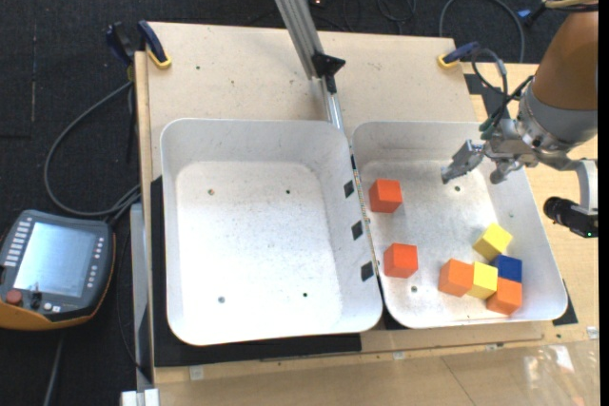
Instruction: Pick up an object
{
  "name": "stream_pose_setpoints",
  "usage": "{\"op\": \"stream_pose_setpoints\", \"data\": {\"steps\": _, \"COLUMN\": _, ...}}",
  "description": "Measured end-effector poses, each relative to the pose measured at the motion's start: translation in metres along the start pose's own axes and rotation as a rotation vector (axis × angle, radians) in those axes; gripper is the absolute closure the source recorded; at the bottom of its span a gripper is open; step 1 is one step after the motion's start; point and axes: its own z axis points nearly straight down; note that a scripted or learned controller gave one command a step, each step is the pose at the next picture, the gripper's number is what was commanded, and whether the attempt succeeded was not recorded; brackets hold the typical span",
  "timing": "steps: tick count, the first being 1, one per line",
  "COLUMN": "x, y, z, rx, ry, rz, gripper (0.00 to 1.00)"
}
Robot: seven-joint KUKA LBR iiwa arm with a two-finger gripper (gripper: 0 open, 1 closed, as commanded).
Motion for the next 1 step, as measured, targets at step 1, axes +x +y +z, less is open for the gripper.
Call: {"op": "stream_pose_setpoints", "data": {"steps": 1, "x": 0.0422, "y": 0.0393, "z": 0.0123, "rx": -0.004, "ry": 0.0, "rz": -0.006, "gripper": 0.0}}
